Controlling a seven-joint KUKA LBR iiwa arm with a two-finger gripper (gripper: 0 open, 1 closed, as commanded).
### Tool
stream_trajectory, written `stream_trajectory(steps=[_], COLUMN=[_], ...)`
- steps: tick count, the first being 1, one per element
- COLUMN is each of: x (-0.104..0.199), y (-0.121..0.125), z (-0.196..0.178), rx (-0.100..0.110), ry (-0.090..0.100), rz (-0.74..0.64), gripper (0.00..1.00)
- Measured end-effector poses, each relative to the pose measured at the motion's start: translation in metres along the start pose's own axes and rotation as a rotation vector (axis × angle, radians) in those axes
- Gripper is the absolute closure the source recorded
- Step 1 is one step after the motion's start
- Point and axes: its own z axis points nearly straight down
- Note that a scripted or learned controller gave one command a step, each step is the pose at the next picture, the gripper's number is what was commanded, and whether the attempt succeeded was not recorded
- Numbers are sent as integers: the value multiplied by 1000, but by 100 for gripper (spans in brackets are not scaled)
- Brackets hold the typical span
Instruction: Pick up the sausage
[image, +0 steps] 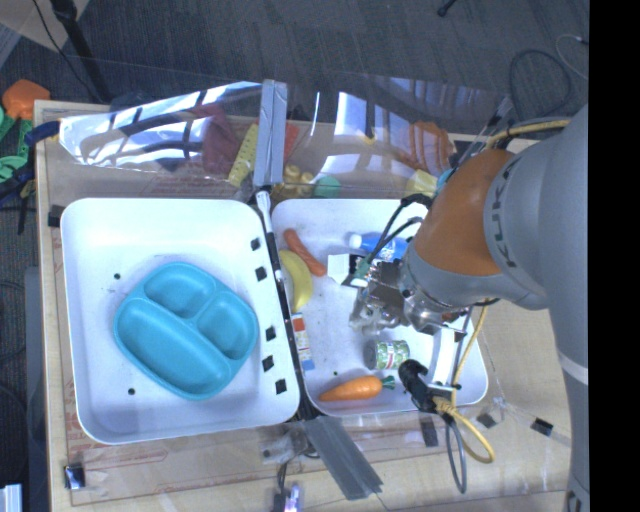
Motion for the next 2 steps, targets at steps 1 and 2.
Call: stream_trajectory(steps=[1,2], x=[0,0], y=[1,1], z=[-8,-15], rx=[4,9], ry=[-1,-2], rz=[-5,-10], gripper=[100,100])
